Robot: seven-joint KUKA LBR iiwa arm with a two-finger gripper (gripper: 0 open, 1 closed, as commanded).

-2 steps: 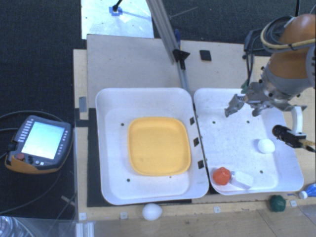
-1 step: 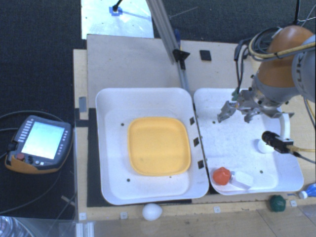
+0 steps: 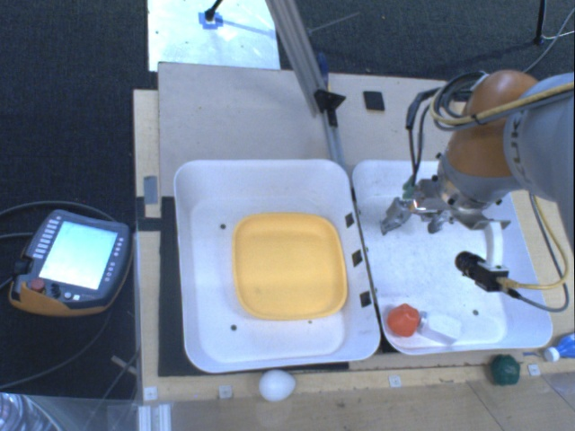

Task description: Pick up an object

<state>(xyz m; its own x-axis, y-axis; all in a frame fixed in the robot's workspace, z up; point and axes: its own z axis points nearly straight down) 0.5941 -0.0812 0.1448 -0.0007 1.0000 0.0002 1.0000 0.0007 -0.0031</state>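
My gripper (image 3: 415,222) hangs over the upper middle of the right bin (image 3: 386,182). Its two grey fingers are spread apart and open, with nothing between them. A small orange-red object (image 3: 404,320) lies at the bin's near left corner, well below the gripper. A pale translucent piece (image 3: 438,329) lies against its right side. In the left bin (image 3: 202,268) a square yellow plate (image 3: 290,265) lies flat in the middle.
A black cable plug (image 3: 478,270) hangs from the arm over the right bin. On the bench in front of the bins lie a white egg shape (image 3: 277,385) and a green ball (image 3: 505,369). A teach pendant (image 3: 67,260) rests on the floor at left.
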